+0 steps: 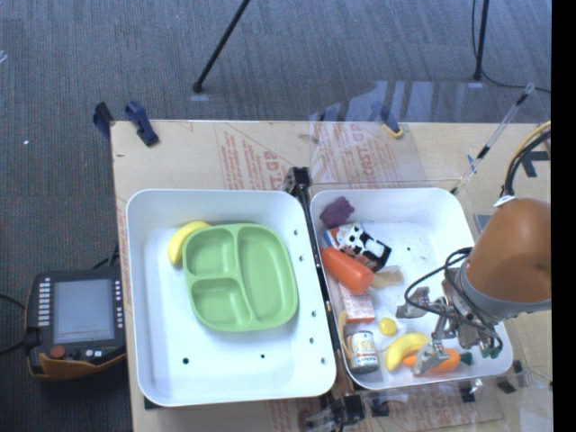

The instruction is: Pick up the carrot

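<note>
Gripper (438,347) on the grey arm with the orange band is low in the right shallow white bin (454,207), at the bin's 5 o'clock corner. It is directly over a small orange carrot with a green stub end (447,361). Can't tell how far the tool is open or whether it has hold of anything, as wrist hardware covers the contact zone. Carrot lies flat near the front wall, roughly parallel to it, so the approach probably has to be top-down. A curved yellow plastic banana (402,350) sits just beside it at 9 o'clock and may get clipped or grabbed along with it. Small labelled tin can (363,349) is further out at 9 o'clock, clear of the tool. Lookalike risk: a larger orange-red cylinder (346,270) lies at 10 o'clock near the bin divider, and I judge the green-tipped one to be the target. Room is tight at 3 and 6 o'clock, where the bin walls meet. Open floor lies at 12 o'clock toward the bin's middle, so lifting straight up looks cleanest. Left bin holds a green three-section plastic plate (241,275), well apart from all this.
</note>
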You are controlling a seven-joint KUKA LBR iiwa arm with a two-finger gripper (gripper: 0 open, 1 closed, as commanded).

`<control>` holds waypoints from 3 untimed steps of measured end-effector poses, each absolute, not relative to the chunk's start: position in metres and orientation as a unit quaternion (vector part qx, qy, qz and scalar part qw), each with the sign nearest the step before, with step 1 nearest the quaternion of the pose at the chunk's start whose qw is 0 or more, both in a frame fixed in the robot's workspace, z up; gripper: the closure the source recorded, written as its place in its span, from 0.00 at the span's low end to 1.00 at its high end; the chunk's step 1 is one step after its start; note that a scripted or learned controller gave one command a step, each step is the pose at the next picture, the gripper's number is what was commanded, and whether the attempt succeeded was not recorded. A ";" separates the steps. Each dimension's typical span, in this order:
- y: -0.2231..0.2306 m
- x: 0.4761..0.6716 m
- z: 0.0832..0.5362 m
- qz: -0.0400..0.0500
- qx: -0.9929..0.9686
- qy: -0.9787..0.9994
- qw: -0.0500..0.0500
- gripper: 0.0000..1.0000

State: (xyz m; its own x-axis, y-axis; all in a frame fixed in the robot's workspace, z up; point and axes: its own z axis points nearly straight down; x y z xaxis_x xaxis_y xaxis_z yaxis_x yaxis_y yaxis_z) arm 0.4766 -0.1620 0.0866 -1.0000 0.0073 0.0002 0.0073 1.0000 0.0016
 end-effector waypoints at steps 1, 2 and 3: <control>-0.159 0.478 0.096 -0.002 0.000 -1.000 0.000 1.00; -0.169 0.478 0.122 -0.001 -0.063 -0.998 -0.001 1.00; -0.169 0.478 0.122 -0.001 -0.063 -0.998 -0.001 0.00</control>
